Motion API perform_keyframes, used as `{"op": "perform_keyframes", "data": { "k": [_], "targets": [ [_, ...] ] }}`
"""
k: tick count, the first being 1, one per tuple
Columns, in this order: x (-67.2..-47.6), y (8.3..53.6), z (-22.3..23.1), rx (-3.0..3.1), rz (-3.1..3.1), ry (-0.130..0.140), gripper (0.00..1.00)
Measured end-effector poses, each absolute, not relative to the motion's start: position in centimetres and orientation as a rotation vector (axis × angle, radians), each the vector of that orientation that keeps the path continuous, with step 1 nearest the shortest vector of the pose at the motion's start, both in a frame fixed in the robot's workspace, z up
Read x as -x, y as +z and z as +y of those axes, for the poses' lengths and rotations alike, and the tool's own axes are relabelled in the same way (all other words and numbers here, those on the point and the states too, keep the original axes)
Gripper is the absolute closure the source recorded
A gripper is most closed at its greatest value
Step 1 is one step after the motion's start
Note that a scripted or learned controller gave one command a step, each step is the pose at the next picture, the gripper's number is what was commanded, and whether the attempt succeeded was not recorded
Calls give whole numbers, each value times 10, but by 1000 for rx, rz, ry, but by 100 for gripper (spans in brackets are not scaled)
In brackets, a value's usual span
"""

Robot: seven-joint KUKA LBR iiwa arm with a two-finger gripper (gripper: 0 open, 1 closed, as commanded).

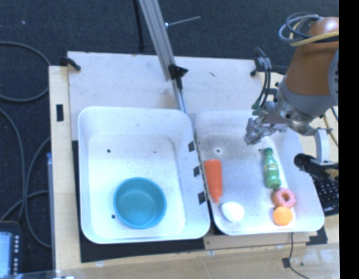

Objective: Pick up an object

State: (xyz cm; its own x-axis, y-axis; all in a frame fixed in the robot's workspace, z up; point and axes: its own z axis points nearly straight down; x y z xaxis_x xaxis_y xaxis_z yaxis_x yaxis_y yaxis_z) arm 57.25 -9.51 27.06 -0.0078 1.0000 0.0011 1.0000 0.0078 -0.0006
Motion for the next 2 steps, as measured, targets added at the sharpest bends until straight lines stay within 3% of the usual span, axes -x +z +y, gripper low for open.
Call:
{"op": "perform_keyframes", "data": {
  "k": [1, 2],
  "targets": [
    [-577, 276, -41, 2212, -2234, -6, 100],
    [-582, 259, 17, 2207, -2227, 5, 100]
  ]
}}
